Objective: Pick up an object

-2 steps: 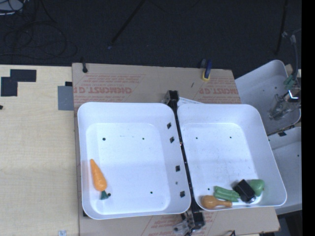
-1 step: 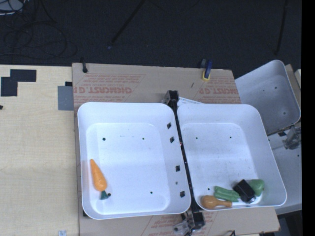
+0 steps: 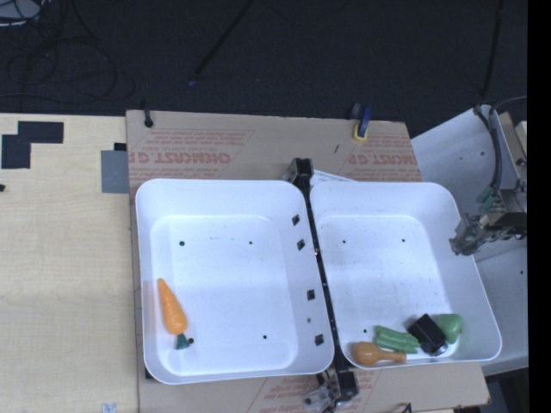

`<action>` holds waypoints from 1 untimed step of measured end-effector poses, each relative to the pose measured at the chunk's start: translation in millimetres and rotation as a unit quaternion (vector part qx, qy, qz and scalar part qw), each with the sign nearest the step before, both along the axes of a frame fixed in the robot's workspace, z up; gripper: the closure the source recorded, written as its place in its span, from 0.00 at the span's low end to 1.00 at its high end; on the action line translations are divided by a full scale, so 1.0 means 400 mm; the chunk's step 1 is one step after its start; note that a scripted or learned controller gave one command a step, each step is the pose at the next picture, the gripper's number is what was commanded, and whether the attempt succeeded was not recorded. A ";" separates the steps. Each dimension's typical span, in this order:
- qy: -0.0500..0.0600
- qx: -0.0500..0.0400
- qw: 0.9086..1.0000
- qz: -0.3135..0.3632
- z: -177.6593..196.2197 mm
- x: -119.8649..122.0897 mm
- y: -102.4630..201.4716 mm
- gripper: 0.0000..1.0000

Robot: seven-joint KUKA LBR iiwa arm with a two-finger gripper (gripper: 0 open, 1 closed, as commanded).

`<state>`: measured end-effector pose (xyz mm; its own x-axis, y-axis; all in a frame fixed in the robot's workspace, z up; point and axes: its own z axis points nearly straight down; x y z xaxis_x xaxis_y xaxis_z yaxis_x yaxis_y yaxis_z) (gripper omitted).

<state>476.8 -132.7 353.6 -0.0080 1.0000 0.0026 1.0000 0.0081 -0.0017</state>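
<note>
An orange toy carrot [image 3: 171, 308] with a green top lies in the left bin [image 3: 215, 198] near its front left corner. In the front right corner of the right bin [image 3: 387, 198] a green pod [image 3: 396, 340], a black block [image 3: 428, 334], a rounded green piece [image 3: 449, 323] and an orange-tan gourd [image 3: 376, 354] are bunched together. My gripper [image 3: 467, 237] sits at the right, just outside the right bin's right rim, well behind that cluster. Nothing shows in its grasp.
Both bins rest on a cardboard sheet [image 3: 258, 149] with a blue-and-yellow clamp [image 3: 362, 124] at its back edge. A black bracket strip [image 3: 312, 265] runs between the bins. A light wooden bench top [image 3: 60, 256] lies to the left, and a grey panel [image 3: 456, 149] at the right.
</note>
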 end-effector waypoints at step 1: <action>0.003 -0.001 1.000 -0.006 -0.127 -0.005 -0.119 1.00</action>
